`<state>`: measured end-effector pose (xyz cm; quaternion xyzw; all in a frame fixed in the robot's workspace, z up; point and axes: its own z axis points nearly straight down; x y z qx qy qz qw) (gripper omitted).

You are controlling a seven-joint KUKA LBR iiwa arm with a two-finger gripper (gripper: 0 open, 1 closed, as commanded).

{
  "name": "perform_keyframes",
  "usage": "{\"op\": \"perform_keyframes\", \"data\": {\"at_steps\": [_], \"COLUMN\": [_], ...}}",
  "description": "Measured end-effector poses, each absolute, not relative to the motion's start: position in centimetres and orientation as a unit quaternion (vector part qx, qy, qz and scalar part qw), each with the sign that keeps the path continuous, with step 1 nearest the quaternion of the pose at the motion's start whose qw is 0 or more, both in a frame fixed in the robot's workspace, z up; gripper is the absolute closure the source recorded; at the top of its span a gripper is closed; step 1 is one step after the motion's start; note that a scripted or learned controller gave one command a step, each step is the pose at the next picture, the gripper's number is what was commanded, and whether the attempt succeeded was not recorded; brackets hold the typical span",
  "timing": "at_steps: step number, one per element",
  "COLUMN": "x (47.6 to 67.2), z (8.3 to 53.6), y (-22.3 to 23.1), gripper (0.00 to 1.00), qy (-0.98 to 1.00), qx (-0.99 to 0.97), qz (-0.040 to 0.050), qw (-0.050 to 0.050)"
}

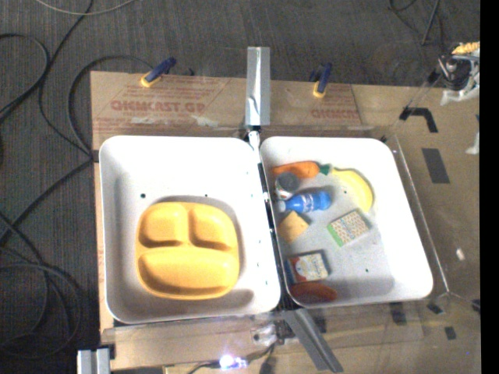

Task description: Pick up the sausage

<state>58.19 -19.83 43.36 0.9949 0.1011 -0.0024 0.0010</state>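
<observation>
Down in the right bin (405,232), the sausage (314,292) lies flat, a reddish-brown shape tight to the bin's near rim, lower centre of the frame. Just above it, almost touching, sits a small printed box (310,266). Up from there, an orange wedge (294,227) leans near the bin's left wall, and a blue bottle (308,202) lies on its side right above that. A carrot (300,169) stretches along the top of the pile with a grey lump (288,182) tucked under it. A yellow banana (359,187) curves to the right of the bottle, and a green-edged card (349,227) lies tilted below it.

Over in the left bin (117,201), a yellow divided tray (188,248) sits alone.

Both bins rest on a brown cardboard sheet (171,104), pinned at the far edge by two blue-and-yellow clamps (158,71). A metal bar (257,88) runs upward from between the bins. Dark carpet (47,76) all around, with black cables (31,232) looping at left. The arm and its tool: no telling the state of the gripper.
</observation>
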Motion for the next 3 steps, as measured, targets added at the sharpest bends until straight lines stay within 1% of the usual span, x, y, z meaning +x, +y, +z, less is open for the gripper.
{"op": "perform_keyframes", "data": {"at_steps": [1, 2, 3], "x": [56.1, 61.3, 56.0], "z": [43.3, 43.3, 43.3], "y": [-16.2, -20.7, -19.9], "gripper": [0.00, 0.00, 0.00], "qy": [0.104, 0.100, 0.102], "qx": [0.995, 0.995, 0.995], "qz": [-0.0020, -0.0024, -0.0019], "qw": [-0.001, 0.002, -0.001]}}
